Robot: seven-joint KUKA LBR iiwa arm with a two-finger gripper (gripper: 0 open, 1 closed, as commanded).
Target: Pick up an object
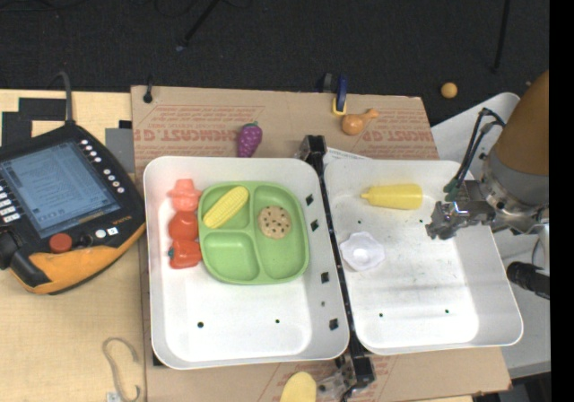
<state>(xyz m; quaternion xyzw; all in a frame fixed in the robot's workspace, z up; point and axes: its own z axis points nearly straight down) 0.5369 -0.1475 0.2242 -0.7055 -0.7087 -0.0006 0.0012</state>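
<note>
My gripper [441, 222] hangs over the right side of the right bin [484, 319], coming in from the right edge. A yellow bottle-shaped toy [393, 196] lies on its side in that bin's far part, a short way left of and beyond the gripper. A small clear-white cup [360, 253] sits near the bin's left wall. In the left bin [233, 337] a green divided plate [235, 261] holds a corn cob [223, 205] and a cookie [274, 222]. A red and pink toy [183, 222] stands left of the plate.
A purple grape toy [249, 137] and an orange pear-like toy [355, 121] lie on the cardboard behind the bins. A teach pendant [63, 203] rests at the left. A yellow object [298, 387] sits in front of the bins.
</note>
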